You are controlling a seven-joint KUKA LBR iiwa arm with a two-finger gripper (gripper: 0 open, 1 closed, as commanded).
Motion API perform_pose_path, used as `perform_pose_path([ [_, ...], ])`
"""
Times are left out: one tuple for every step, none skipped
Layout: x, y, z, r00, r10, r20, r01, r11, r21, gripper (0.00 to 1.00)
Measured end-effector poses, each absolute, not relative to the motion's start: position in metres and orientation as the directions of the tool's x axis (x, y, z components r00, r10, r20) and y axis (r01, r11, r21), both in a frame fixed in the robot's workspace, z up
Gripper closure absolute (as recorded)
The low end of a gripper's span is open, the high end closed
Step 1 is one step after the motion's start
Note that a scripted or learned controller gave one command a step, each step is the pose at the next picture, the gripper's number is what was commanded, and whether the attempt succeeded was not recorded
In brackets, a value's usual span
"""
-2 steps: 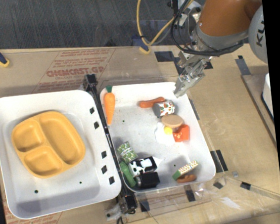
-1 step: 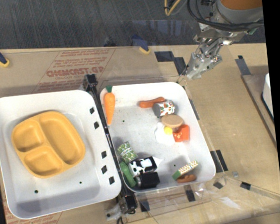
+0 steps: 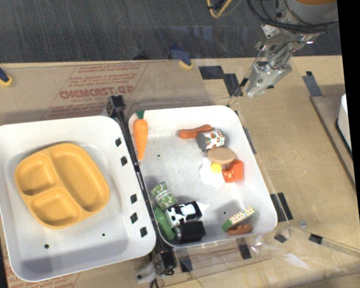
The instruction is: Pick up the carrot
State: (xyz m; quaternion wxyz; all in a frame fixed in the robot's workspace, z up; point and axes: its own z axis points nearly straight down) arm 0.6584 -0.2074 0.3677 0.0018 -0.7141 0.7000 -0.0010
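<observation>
Cardboard-covered bench (image 3: 299, 179) with two shallow white bins, task not yet begun
Orange plastic carrot (image 3: 141, 135) is left untouched against right bin's (image 3: 259, 183) left wall; two-finger gripper (image 3: 260, 82) is held outside, its state cannot be told

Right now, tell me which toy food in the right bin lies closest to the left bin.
The carrot, orange with a green top, lying along the right bin's left wall; the sausage and the others sit further right.

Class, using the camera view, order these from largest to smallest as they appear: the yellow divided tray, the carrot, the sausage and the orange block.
1. Yellow divided tray, by far the largest.
2. Carrot.
3. Sausage, shorter and thinner than the carrot.
4. Orange block, though close to the sausage in area, so that pair is uncertain.
</observation>
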Motion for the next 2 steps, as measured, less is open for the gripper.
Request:
perform_pose_path([
  [0.659, -0.206, 0.37, 0.194, -0.981, 0.0, -0.981, -0.194, -0.006, 1.0],
  [0.655, -0.198, 0.332, -0.018, -1.0, -0.002, -1.0, 0.018, 0.001, 1.0],
])
